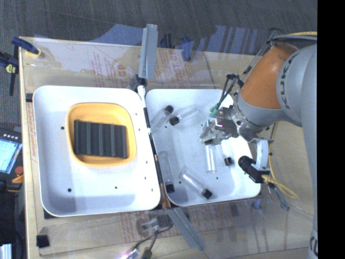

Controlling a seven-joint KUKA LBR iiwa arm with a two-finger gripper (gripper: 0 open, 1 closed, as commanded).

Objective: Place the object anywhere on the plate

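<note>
From above, the grey arm (291, 80) with its orange band reaches in from the right over the right bin (188, 101), and the tool (214, 135) hangs low over that bin's middle right part. Whether it is wide or narrow cannot be told from here, as its tip is a blur of metal parts, and nothing can be made out between its ends.

Just below the tool lies a clear tube (210, 158), standing on end in the picture, close to the tip but whether touching it I cannot tell. To the right of that tube sits a small black cap (228, 160). To the tool's upper left lies another clear tube with a black cap (180, 116), and beside it a smaller black-capped one (167, 110). Farther down and left of the tool a third capped tube (195, 184) lies slantwise near the bin's lower edge, and one more (164, 171) lies along the left wall.

Well away to the tool's left, in the left bin (48, 188), rests the yellow plate (99, 115) with a dark ridged insert (101, 139) on it. Both bins sit on the worktop (81, 63).
</note>
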